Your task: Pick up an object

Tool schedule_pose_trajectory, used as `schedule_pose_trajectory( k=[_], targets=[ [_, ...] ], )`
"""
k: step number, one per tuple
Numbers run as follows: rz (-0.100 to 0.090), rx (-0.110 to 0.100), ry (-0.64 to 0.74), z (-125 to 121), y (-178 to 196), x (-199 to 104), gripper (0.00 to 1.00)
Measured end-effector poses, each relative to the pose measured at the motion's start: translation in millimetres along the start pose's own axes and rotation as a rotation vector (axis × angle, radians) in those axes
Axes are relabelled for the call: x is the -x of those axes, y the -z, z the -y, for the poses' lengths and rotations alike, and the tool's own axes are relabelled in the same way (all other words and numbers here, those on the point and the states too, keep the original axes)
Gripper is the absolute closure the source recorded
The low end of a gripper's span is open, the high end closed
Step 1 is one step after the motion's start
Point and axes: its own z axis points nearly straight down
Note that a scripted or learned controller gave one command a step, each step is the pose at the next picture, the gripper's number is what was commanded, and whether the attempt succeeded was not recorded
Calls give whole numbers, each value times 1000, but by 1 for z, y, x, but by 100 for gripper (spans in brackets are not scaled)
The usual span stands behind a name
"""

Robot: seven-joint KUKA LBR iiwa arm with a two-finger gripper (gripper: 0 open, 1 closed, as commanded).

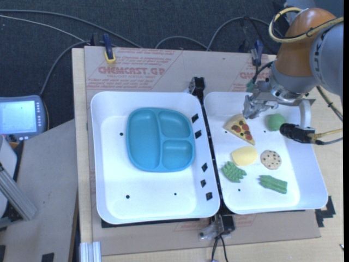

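Observation:
In the right bin (pixel 305 192) lie several toy foods: a pizza slice (pixel 240 129), a yellow piece (pixel 244 156), a round cookie (pixel 270 159), a green leafy piece (pixel 233 172), a green pod (pixel 273 184) and a green ball (pixel 275 121). My gripper (pixel 252 111) hangs over the bin's back, just above and right of the pizza slice's far edge, left of the green ball. Nothing shows between its fingers.
The left bin (pixel 109 190) holds a blue divided tray (pixel 161 140). A black divider with clips (pixel 203 141) runs between the bins. Cables lie behind the bench, and a small screen (pixel 20 115) stands at the far left.

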Motion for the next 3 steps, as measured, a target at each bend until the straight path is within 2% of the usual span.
schedule_pose_trajectory(
  k=[1,2,3],
  targets=[
    [0,3,3,-3,66,-1,100],
    [-1,-1,3,-4,98,-1,100],
    [-5,-8,7,7,98,-51,100]
  ],
)
